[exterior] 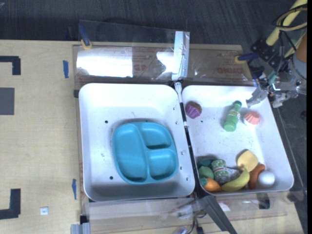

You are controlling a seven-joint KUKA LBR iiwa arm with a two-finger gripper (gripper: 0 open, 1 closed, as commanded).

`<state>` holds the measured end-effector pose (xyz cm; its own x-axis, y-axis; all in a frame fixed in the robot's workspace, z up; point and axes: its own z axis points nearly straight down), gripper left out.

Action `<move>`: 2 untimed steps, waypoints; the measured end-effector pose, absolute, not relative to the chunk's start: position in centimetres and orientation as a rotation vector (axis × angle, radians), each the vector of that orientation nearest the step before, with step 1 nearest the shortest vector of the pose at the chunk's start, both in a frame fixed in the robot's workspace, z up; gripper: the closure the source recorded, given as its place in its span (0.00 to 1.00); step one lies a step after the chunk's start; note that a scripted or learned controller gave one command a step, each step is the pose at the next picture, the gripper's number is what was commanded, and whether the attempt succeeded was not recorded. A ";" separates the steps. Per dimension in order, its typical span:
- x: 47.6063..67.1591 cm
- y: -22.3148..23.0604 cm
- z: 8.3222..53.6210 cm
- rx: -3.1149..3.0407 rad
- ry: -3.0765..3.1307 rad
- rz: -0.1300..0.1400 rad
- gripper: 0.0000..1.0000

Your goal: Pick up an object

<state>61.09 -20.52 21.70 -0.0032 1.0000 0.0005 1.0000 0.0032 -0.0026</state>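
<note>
Two white bins sit side by side; the left bin (92,130) has a blue tray (145,150), the right bin (278,145) has the objs. We see the gripper (265,92) at the far right corner, w/ nothing between its fingers. Nearest are the green bottle (232,116) and pink cupcake (251,118), lying apart, so prob. easier targets than the crowded pile w/ the banana (237,181).

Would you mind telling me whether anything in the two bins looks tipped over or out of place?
The green bottle lies on its side in the right bin, beside a pink item. Most other items sit piled in that bin's near corner. Nothing looks spilled or broken.
</note>
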 end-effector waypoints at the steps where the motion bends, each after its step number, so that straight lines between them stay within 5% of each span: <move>1: 64.6 -21.4 11.1 -2.098 -2.341 -0.012 0.00; 2: 64.5 -16.3 8.6 -1.995 -2.429 -0.003 0.00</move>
